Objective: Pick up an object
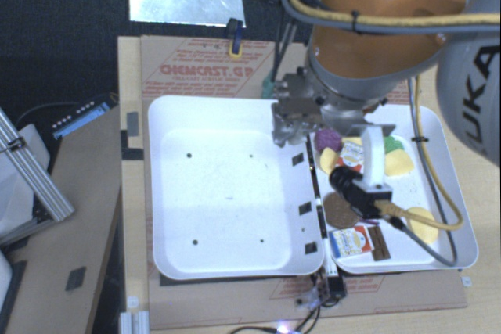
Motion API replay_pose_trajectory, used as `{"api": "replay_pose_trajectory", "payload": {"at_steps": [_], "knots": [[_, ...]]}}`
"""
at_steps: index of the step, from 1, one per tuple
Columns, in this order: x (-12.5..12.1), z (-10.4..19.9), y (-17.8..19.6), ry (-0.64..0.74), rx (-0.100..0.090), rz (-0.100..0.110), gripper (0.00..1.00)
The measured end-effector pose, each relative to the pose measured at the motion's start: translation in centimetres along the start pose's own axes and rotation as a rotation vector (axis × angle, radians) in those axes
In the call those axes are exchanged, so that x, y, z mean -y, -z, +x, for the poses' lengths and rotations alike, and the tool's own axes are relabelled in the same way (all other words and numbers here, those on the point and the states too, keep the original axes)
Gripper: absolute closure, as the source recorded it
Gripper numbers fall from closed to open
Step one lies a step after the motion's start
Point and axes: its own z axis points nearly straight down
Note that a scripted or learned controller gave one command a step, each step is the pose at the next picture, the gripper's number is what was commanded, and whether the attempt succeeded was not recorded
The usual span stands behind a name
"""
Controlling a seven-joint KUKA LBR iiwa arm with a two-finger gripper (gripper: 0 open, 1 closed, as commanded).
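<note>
We see the gripper [296,121] low over the right bin [446,160] near a purple object [329,140] (jaw state can't be told).

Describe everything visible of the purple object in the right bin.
The purple object is a small, rounded, lumpy piece, matte in look, material unclear. It lies near the upper left corner of the right bin, close to the divider between the bins. The arm's metal hardware overlaps it from above, hiding its upper edge. A yellow and white item sits against its lower right side. Whether the tool touches it cannot be told.
</note>
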Motion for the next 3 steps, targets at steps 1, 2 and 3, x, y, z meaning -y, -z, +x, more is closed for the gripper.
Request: {"api": "replay_pose_trajectory", "payload": {"at_steps": [1,2,3], "knots": [[0.0,0.3,13.4,-0.007,-0.004,-0.011,1.00],[-2.3,7.9,3.4,-0.002,0.004,0.011,1.00],[-0.3,4.4,-23.7,-0.013,0.009,0.021,1.00]]}}
